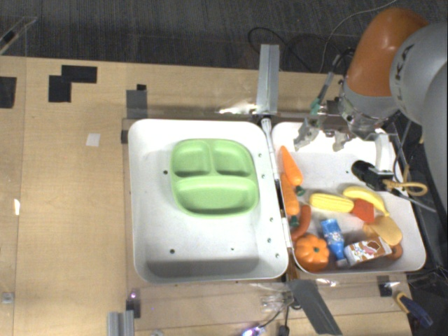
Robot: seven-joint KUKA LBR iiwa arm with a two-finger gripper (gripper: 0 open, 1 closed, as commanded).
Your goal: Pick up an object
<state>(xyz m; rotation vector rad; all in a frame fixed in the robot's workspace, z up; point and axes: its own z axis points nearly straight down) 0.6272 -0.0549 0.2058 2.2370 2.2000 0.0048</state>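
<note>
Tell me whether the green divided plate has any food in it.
Empty. The green divided plate lies flat in the left bin, all three compartments showing bare green.

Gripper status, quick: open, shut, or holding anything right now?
Gripper: open, holding nothing, poised over the bare upper end of the right bin, above the carrot.

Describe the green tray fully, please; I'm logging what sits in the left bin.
The green tray is a pale green, matte, plastic-looking divided plate with rounded corners. It has three compartments: two smaller ones along its far side and one wide one along its near side, all bare. It lies flat, right side up, on the floor of the left bin, roughly centred and a little toward the far wall. It touches just the bin floor.
</note>
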